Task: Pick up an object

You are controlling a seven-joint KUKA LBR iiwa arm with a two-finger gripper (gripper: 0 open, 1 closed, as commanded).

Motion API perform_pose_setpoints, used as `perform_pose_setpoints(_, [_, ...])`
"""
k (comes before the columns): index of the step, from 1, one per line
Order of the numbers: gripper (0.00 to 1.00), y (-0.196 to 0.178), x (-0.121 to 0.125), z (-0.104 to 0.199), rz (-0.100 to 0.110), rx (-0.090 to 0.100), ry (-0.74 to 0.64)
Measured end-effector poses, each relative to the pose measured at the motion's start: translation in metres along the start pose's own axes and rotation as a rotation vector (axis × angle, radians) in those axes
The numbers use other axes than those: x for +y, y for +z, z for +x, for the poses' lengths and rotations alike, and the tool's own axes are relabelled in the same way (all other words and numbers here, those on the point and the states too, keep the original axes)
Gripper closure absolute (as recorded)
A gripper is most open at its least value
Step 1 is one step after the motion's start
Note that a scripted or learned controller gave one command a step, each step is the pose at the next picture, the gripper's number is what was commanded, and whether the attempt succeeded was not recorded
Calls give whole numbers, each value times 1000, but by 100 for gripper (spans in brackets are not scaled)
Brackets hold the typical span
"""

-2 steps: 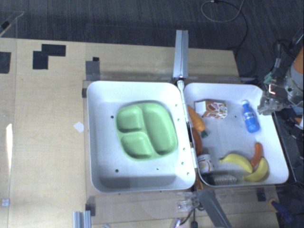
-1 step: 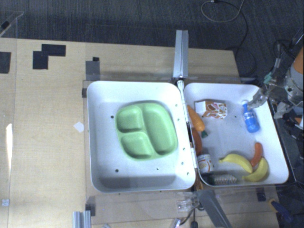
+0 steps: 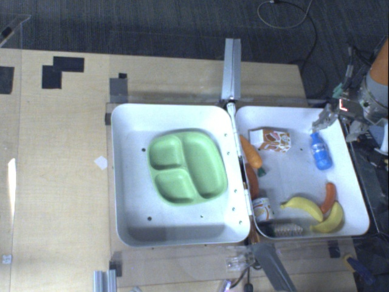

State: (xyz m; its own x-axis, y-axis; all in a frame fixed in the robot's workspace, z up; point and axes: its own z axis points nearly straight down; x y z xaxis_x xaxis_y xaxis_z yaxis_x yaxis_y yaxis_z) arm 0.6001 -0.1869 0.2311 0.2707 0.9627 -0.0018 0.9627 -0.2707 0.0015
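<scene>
- Camera view: we look down at a slant on a wooden bench [image 3: 61, 163] bearing two white bins side by side, the left bin [image 3: 127, 181] and the right bin [image 3: 352, 181].
- In the left bin we see a green tray [image 3: 185, 166] with three compartments, lying near the middle.
- In the right bin we see a blue bottle [image 3: 320, 151] near the far right corner, lying with its cap end toward the far rim.
- A small carton [image 3: 271, 140], white with orange print, lies at the far left of the right bin, well apart from the bottle.
- A carrot [image 3: 250, 153] lies along the left wall of the right bin, just beside the carton.
- A small can [image 3: 262, 207] sits at the near left, against the same wall.
- A banana [image 3: 316, 212] lies curved at the near right, with a sausage [image 3: 329, 197] touching it.
- A dark brush-like item [image 3: 285, 229] lies along the near wall; we cannot tell what it is.
- The arm [image 3: 375, 81] enters from the right; its claw [image 3: 326, 118] hangs over the far right rim of the right bin, just above the bottle's cap end.
- We see nothing between the claw's tips, and we cannot tell whether it is released or clenched.
</scene>
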Motion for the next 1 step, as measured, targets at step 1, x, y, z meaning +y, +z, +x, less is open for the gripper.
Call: perform_pose_setpoints(1, [0, 138, -58, -26, 0, 2, -52])
